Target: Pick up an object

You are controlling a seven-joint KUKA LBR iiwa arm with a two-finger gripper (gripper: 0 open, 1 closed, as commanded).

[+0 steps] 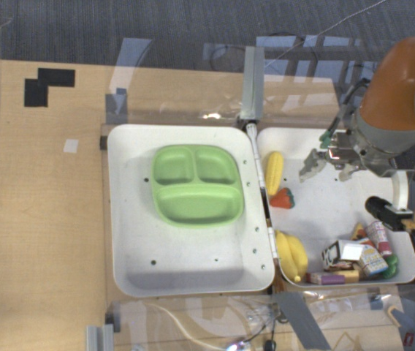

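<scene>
My gripper (329, 168) hangs over the back of the right bin (339, 218), fingers spread open and nothing between them. To its left, a yellow corn-like piece (274, 172) lies along the bin's left wall, with a red strawberry (283, 198) just below it. A yellow banana bunch (292, 254) rests in the front left corner. Several small boxes and cans (359, 256) are piled in the front right corner, with a purple stick-shaped item (332, 277) against the front wall.
The left bin (134, 254) holds a green divided plate (195, 184) near its middle. A metal divider rail (252, 86) runs back from between the two bins. The orange-banded arm (405, 86) looms over the right bin's back right.
</scene>
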